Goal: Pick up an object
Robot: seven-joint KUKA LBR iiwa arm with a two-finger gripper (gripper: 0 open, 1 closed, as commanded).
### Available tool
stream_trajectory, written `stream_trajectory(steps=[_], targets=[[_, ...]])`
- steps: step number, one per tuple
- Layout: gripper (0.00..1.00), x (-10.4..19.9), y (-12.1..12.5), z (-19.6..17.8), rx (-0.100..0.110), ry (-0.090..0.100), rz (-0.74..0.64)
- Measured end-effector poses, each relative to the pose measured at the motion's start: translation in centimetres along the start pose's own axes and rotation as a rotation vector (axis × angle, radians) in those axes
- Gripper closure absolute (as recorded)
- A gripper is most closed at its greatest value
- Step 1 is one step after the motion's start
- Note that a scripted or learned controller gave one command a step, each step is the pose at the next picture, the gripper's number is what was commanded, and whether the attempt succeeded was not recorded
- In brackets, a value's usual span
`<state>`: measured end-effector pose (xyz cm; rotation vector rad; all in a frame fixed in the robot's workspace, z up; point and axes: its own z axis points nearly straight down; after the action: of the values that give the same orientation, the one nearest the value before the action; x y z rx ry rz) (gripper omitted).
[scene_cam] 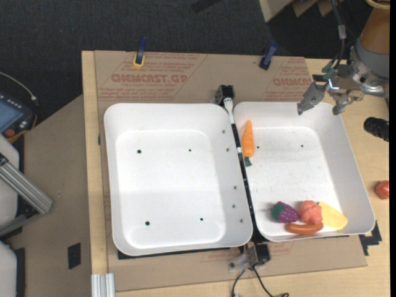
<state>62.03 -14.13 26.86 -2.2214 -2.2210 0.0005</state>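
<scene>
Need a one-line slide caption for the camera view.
Open tool above right bin's far edge; carrot by divider, toy food cluster at near edge.

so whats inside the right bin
The right bin holds a toy carrot by its left wall, and in the near corner purple grapes, a reddish fruit, a yellow piece and a sausage, bunched together; anything beneath them is hidden.

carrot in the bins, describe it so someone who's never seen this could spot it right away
Look at the right bin of the two white ones. The carrot lies along its left wall, near the far end, by the divider between the bins. It is a long orange piece with a green tip, alone, well apart from the toy food clustered in the near right corner.
</scene>
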Motion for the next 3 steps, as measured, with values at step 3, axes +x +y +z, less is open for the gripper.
stream_trajectory(steps=[3], targets=[[0.00, 15.4, 0.5, 8.4, 0.002, 0.003, -0.004]])
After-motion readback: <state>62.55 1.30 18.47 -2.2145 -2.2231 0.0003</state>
